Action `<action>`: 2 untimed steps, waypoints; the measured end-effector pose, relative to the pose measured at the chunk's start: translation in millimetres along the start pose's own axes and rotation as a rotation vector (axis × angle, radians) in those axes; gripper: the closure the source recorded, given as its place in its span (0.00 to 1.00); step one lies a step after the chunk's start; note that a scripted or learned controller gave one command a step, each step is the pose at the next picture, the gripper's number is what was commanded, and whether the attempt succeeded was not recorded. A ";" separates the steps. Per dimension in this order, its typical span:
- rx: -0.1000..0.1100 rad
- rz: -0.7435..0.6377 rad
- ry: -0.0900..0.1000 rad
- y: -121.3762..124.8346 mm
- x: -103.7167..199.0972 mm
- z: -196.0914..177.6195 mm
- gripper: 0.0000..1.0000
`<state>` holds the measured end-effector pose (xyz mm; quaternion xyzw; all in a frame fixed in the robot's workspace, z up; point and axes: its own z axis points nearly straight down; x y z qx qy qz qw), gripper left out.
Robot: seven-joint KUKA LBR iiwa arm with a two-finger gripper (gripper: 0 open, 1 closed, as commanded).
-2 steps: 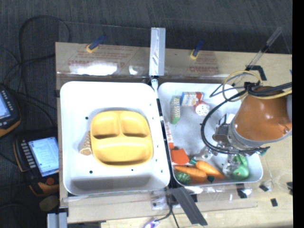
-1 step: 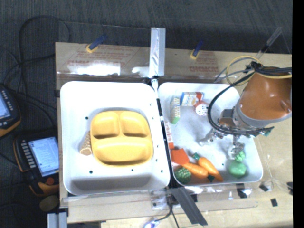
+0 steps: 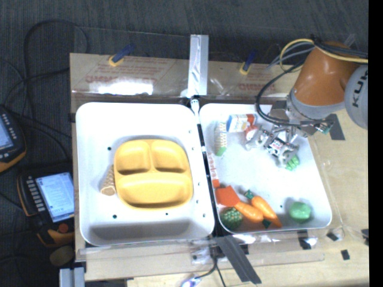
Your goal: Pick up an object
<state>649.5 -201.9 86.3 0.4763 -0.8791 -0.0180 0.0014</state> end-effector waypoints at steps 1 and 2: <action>0.033 -0.022 -0.005 52.3 33.5 -3.2 0.00; 0.041 -0.080 -0.014 100.6 65.6 -4.3 0.00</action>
